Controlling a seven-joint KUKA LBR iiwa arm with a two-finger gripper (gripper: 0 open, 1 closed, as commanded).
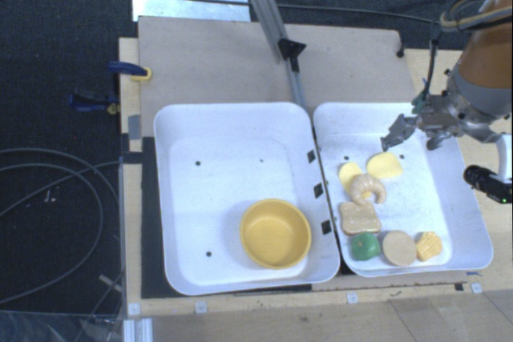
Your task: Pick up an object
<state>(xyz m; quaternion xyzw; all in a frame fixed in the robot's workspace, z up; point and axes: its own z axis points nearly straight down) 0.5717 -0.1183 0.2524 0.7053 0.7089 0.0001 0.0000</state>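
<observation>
Reaching in from three o'clock, the arm [481, 64] is hanging its gripper [415, 136] (fingers spread open, gripping nothing) over the right bin [457, 196]; toy foods [370, 208] are lying at six o'clock below it.

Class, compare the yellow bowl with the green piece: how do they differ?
The yellow bowl is far larger than the green piece. The bowl is hollow and open at the top; the green piece is a solid lump. The bowl sits alone in the left bin; the green piece lies among others in the right bin. Both look round.
</observation>
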